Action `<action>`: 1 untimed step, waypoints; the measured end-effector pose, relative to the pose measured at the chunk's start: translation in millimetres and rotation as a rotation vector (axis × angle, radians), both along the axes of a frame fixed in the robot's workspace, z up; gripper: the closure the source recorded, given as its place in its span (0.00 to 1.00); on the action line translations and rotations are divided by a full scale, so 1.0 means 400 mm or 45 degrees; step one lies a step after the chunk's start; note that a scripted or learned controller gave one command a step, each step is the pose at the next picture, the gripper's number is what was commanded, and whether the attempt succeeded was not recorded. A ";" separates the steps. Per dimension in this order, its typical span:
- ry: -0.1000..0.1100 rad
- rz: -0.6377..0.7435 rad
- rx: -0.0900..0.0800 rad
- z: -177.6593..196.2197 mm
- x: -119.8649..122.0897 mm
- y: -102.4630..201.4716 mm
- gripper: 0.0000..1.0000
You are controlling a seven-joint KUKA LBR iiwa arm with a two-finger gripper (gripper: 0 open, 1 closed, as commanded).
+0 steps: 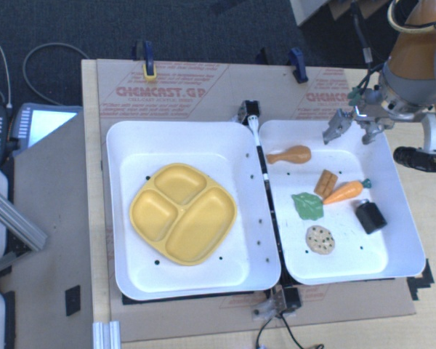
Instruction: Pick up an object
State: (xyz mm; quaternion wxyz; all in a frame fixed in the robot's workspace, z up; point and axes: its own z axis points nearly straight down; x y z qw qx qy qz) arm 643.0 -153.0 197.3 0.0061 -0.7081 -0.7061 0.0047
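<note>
My gripper [353, 130] hangs above the far right corner of the right bin [403, 257], its two fingers spread apart with nothing between them. In that bin lie a tan chicken drumstick [291, 155], a brown cracker [325, 182], an orange carrot [344, 191], a green leaf [307, 205], a black block [370, 217] and a speckled cookie [320, 239]. The drumstick is the nearest to the gripper, a little to its left and closer to the front.
The left bin [123, 253] holds a yellow divided plate [183, 212]. A black divider strip [265, 187] runs between the bins. Blue clamps [297, 64] sit on the board's far edge. Cables and a tablet lie left of the bench.
</note>
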 end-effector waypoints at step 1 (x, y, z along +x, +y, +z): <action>-0.020 0.004 -0.003 0.025 0.007 0.001 0.00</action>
